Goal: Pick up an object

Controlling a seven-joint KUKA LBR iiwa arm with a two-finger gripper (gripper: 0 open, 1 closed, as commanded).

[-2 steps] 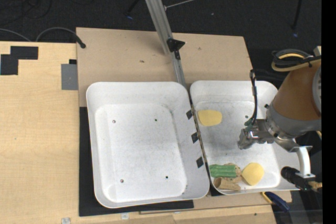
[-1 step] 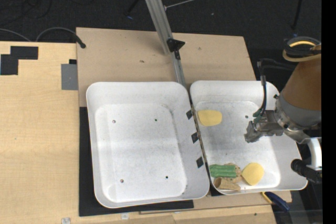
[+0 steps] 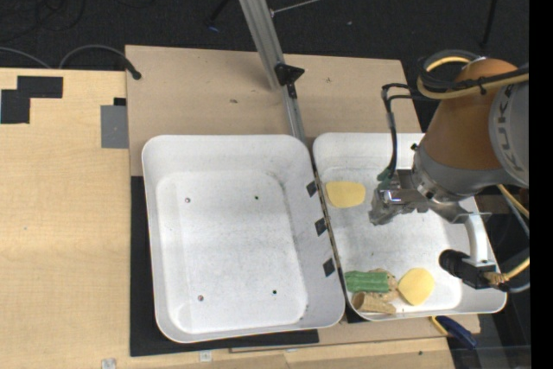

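The arm's orange band [image 3: 471, 112] and grey wrist covered the right bin's [image 3: 346, 153] far right side, and the arm itself ran off the picture's right edge. How the jaws of the gripper [image 3: 386, 207] stood was too small and dark to tell. A tan object [image 3: 378, 302] lay partly under the green piece [image 3: 367, 280], its shape unclear.

Partial white letters "KU" on the grey arm [image 3: 518, 134], right edge of the frame, the rest cut off. No other legible text, labels or numbers on the bins or bench.
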